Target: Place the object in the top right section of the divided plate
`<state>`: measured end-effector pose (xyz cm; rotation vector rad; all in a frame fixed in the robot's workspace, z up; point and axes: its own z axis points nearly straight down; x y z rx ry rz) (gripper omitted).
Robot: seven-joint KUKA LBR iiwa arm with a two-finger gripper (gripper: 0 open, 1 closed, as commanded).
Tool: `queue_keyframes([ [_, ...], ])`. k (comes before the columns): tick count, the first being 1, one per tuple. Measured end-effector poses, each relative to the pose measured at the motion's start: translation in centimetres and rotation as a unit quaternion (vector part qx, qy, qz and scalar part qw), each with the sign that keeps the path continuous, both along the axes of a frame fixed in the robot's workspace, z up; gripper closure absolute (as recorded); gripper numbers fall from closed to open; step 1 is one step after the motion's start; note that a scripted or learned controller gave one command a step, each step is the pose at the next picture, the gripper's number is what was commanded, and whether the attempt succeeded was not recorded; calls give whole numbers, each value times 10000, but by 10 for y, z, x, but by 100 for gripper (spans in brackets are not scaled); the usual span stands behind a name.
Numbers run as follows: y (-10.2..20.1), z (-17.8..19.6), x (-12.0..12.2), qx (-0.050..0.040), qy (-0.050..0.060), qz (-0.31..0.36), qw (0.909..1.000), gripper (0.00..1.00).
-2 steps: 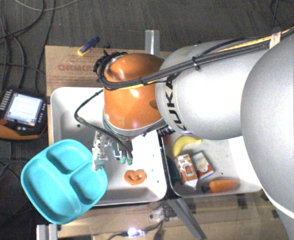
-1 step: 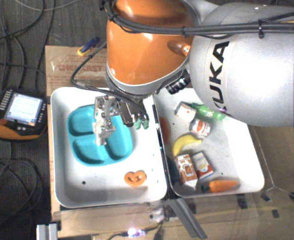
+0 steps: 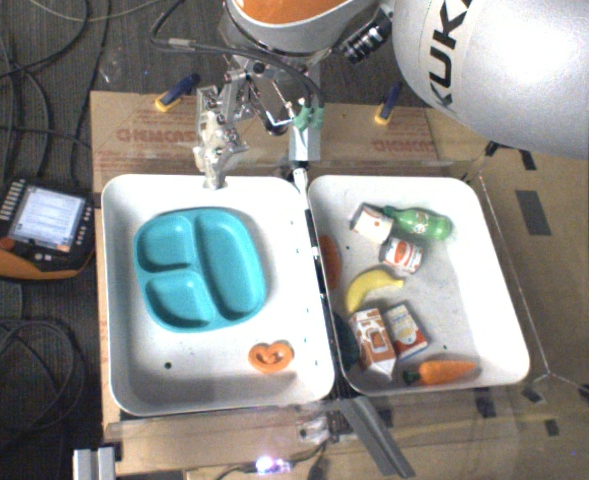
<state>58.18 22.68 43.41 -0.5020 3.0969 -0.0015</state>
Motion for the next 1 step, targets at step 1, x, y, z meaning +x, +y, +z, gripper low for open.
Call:
queue_keyframes([
  [1,6,0,88,3,-4,1046,9945,100],
])
